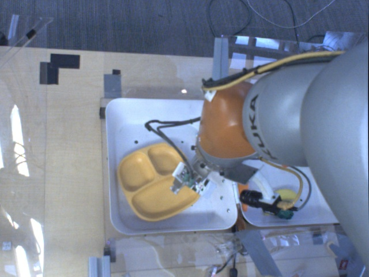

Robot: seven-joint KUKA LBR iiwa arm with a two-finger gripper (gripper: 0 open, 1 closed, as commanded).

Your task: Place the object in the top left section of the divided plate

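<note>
Grey arm [305,126] nearest lens, orange band [225,126] below. Pincer [187,180] over yellow divided plate [141,180], small green-white object [185,180] at tips; clenched or released: cannot tell. Object judged light, stiff, small; best pinched across middle. Top-left section left of pincer.

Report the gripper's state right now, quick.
Gripper: over the right edge of the yellow divided plate in the left bin; open or closed cannot be told.
</note>
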